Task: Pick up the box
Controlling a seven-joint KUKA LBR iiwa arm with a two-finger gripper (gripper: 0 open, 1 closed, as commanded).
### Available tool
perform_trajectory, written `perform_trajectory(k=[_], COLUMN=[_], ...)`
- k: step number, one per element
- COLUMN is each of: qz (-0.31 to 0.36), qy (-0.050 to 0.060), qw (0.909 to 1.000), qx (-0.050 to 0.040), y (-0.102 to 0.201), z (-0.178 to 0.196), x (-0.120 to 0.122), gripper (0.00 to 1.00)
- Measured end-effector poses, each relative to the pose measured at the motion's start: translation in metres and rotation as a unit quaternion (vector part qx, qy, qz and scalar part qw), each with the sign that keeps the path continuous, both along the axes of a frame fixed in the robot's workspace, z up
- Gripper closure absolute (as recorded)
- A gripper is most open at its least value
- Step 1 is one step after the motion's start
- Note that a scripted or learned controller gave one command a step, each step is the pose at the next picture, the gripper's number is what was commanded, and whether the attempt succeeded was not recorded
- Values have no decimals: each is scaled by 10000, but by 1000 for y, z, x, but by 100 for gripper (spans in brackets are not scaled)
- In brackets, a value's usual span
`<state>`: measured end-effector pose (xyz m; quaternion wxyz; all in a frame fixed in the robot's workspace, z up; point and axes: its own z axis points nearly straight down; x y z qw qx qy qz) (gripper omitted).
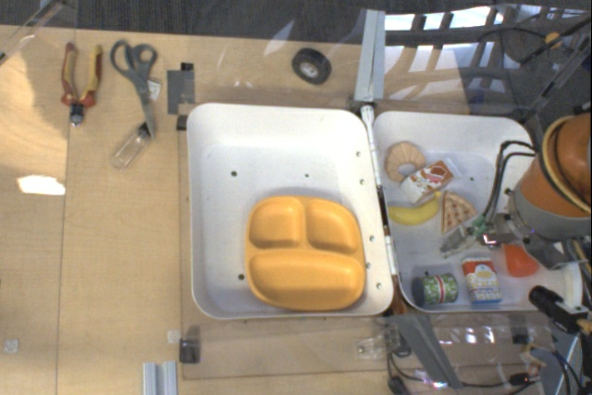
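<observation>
The right bin holds the clutter, and the banana near its middle serves as the landmark. The box, small with a red and blue face, lies below and to the right of the banana, close to the bin's lower rim, with a green can just beside it on the left. Above the banana sit a round pastry and a red and white packet; a waffle-patterned wedge lies to its right. The arm hangs over the bin's right edge, its gripper reaching between the wedge and the box. Whether the fingers are parted cannot be told; nothing is visibly between them. Left of the banana, across the divider, the left bin carries a yellow tray, with bare floor above it.
</observation>
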<state>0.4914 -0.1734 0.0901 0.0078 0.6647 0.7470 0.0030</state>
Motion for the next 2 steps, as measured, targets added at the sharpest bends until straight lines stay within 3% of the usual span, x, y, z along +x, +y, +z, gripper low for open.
perform_trajectory(k=[2], qz=[377], qy=[0], qw=[9993], qx=[12], y=[-8], z=[0], x=[1], gripper=[0])
